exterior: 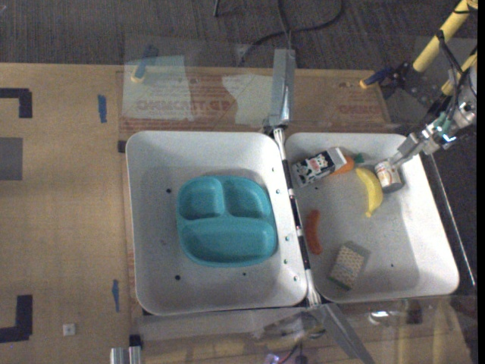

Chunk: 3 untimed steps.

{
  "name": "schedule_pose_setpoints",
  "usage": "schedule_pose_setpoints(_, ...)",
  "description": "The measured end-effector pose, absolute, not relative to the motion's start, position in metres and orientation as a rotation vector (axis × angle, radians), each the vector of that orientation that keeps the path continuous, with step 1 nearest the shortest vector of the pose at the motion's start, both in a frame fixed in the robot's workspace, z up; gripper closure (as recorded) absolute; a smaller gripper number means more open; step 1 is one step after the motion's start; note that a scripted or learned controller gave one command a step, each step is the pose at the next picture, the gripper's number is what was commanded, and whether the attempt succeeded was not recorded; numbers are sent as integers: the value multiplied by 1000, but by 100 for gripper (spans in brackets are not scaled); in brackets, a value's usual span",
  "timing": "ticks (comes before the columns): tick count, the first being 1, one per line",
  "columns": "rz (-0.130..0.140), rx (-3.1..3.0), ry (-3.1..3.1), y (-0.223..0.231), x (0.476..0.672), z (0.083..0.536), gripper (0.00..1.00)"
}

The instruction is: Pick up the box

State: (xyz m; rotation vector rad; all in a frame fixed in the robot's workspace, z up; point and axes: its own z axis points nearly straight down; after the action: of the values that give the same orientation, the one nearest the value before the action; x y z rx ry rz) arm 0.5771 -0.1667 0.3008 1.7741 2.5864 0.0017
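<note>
The box (319, 166) is a small black-and-white carton lying on its side at the back left of the right bin (424, 256), close to the divider. An orange carrot-like piece (347, 165) lies against its right end. My gripper (402, 155) reaches in from the upper right, low over the back of the right bin, and ends just above a small can (388, 175). It is about a hand's width to the right of the box and not touching it. Whether it touches the can cannot be told.
A yellow banana (370, 190) lies beside the can. A red sausage-shaped piece (312, 231) lies along the divider, and a tan speckled square (349, 264) sits at the bin's front. A teal divided plate (226, 220) rests in the left bin (151, 165).
</note>
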Motion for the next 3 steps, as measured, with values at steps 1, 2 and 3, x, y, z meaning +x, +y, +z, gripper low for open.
schedule_pose_setpoints(1, 1, 1968, 2442, -176, 534, 381, 0)
schedule_pose_setpoints(2, 1, 1847, 2540, -126, 480, 257, 0)
schedule_pose_setpoints(3, 1, 1774, 2593, -106, 495, 129, 0)
